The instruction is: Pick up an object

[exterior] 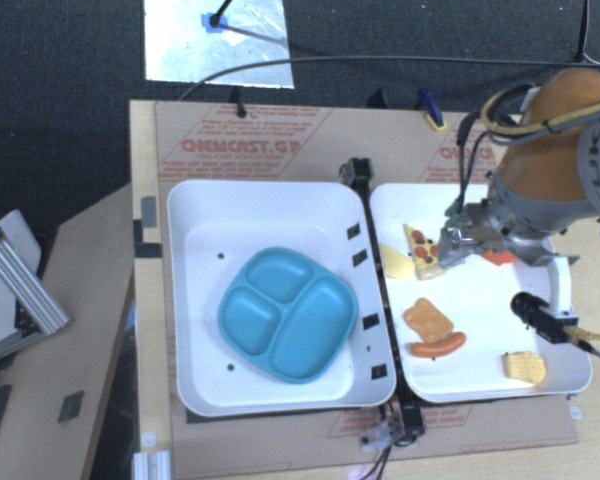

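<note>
Just left of the tool (454, 244), pizza slice (420, 247)

A light blue tray (288, 313), plain and unpatterned, is seen in the left white bin (195, 268). In the right white bin (480, 378), a pizza slice (421, 249) in tan dotted with red is shown nearest the tray, beside a pale yellow wedge (396, 261). An orange-brown piece (427, 318) and a red-orange sausage (438, 345) are found further from the tray, and a yellow block (525, 367) furthest. Red lettering is printed on the tan board (242, 144) beyond the tray.
</note>
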Controlling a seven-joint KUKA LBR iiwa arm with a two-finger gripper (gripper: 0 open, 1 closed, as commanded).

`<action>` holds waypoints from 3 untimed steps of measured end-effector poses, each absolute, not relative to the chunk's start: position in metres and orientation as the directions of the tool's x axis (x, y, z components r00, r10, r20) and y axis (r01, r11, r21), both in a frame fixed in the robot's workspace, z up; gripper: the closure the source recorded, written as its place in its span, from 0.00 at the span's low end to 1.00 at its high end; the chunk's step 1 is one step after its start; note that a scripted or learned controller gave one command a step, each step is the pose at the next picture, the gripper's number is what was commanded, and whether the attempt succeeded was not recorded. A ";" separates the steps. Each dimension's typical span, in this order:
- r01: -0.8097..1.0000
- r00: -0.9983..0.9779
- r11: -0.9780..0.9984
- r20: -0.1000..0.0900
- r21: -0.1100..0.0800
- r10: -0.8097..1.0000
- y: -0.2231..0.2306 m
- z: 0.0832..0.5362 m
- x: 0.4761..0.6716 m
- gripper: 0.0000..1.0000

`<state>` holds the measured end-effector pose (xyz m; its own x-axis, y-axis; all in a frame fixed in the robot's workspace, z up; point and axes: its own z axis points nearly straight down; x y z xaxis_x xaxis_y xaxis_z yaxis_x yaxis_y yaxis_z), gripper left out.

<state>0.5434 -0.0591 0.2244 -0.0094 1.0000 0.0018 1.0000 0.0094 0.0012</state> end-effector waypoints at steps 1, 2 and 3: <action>1.000 -0.010 0.010 0.002 0.000 1.000 -0.003 0.216 0.534 1.00; 1.000 -0.011 0.011 0.003 0.001 1.000 0.051 0.225 0.522 1.00; 1.000 -0.011 0.011 0.002 0.001 1.000 0.100 0.233 0.517 1.00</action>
